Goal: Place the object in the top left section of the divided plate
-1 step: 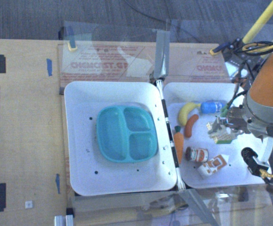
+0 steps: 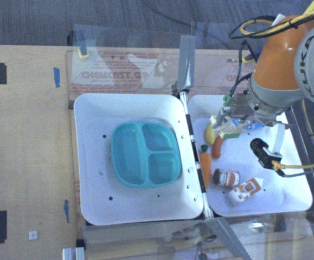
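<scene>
A teal divided plate lies in the left white bin, with one long section on its left and two smaller ones on its right. My gripper hangs over the upper left part of the right white bin, well apart from the plate. Just below it lie a yellow piece and a small red-orange piece. An orange carrot rests against the bin's left wall. A small can and a white and orange carton lie further forward.
The metal divider between the two bins stands between the objects and the plate. A black connector on a yellow cable hangs over the right bin beside the wrist. Clear plastic sheeting and a cardboard panel sit behind the bins.
</scene>
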Robot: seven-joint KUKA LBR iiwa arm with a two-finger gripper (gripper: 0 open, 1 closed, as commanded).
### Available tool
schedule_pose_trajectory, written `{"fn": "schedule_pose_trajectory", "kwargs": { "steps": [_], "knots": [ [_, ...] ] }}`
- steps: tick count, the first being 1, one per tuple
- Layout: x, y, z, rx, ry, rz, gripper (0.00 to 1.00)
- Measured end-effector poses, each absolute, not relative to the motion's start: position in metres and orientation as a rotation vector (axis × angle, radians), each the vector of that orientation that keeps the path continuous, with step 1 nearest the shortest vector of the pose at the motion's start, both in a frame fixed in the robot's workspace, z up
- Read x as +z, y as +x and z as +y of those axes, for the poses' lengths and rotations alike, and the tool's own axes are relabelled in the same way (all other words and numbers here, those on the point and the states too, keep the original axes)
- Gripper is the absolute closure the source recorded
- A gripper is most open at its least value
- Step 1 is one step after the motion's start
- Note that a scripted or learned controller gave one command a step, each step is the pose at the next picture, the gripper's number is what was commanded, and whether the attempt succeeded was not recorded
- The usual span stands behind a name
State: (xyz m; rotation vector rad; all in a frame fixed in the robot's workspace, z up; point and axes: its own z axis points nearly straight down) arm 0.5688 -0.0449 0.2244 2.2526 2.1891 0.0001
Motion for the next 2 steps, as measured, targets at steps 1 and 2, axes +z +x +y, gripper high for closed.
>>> {"fn": "schedule_pose_trajectory", "kwargs": {
  "steps": [1, 2],
  "knots": [
    [0.2037, 0.6119, 0.0470, 0.002, 2.011, 2.411, 1.00],
    [0.2038, 0.6120, 0.0470, 0.002, 2.011, 2.411, 0.00]
  ]
}}
